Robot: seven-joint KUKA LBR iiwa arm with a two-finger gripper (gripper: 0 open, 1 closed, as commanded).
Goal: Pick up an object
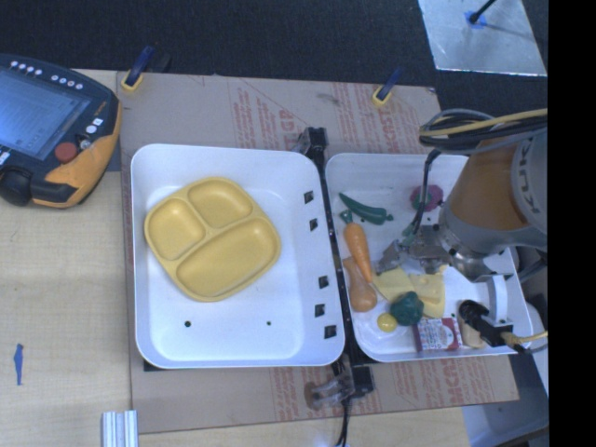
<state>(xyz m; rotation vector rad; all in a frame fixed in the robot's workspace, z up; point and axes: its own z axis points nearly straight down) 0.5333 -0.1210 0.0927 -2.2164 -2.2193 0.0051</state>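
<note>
Cheese wedge (416, 290) beside carrot (358, 252), under claw (413, 250); claw's grip impossible to tell. Risks nudging crowded neighbours, grabbing nothing.

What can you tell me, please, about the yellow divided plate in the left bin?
The yellow plate looks like matte moulded plastic, rounded at the corners, with three compartments: two smaller ones on its upper-left side and one large one on its lower-right side. It lies flat and right side up, turned at a slant, on the floor of the left bin, toward that bin's upper left. Nothing lies in its compartments or touches it besides the bin floor.
</note>
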